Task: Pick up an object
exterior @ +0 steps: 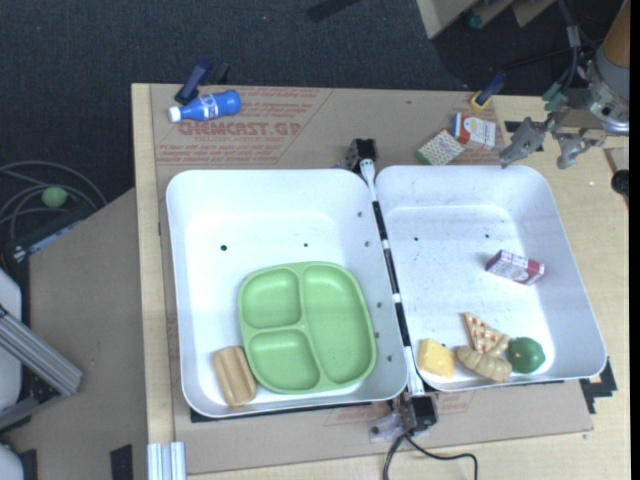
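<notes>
**A:** What could it pick up?

**B:** In the right bin [560,218] there is a small red and white carton [515,266] lying on its side near the right wall. Along that bin's near edge sit a yellow cheese wedge [434,358], a pizza slice toy [483,333], a tan lumpy piece [484,364] and a green round fruit [526,353], all crowded together. The left bin [200,218] holds a green divided plate [304,325], with a tan bread-like piece [234,375] just beside the plate's left corner.

**B:** And the hand?

**A:** The hand [547,143] hangs over the far right corner of the right bin, above the rim, well apart from the carton. Its two fingers are spread apart with nothing between them.
</notes>
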Controlling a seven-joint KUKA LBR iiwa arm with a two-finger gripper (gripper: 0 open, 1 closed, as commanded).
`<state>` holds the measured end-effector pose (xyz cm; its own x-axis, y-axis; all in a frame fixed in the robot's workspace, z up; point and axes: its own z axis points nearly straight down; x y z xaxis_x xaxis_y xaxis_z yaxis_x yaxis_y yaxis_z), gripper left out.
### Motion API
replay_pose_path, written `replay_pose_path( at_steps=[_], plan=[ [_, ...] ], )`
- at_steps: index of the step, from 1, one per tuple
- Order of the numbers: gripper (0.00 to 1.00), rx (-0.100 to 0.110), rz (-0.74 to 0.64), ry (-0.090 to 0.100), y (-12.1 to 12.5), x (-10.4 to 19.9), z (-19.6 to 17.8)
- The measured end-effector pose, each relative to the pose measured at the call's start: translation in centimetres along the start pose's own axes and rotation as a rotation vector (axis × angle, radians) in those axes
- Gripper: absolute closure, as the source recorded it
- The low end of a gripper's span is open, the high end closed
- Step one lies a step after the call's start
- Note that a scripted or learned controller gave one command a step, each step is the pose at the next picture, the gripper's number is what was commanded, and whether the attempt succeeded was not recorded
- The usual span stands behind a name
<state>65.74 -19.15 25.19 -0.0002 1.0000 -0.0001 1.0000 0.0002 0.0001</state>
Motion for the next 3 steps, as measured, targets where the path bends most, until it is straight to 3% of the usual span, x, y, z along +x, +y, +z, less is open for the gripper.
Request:
replay_pose_path(
  at_steps=[1,2,3],
  plan=[
    [0.00,0.002,-0.001,0.001,0.9,5.2,8.0],
    [0.00,0.003,0.002,-0.001,-7.5,-0.2,14.7],
    [0.00,-0.001,0.000,0.000,-6.0,-0.9,16.8]
  ],
)
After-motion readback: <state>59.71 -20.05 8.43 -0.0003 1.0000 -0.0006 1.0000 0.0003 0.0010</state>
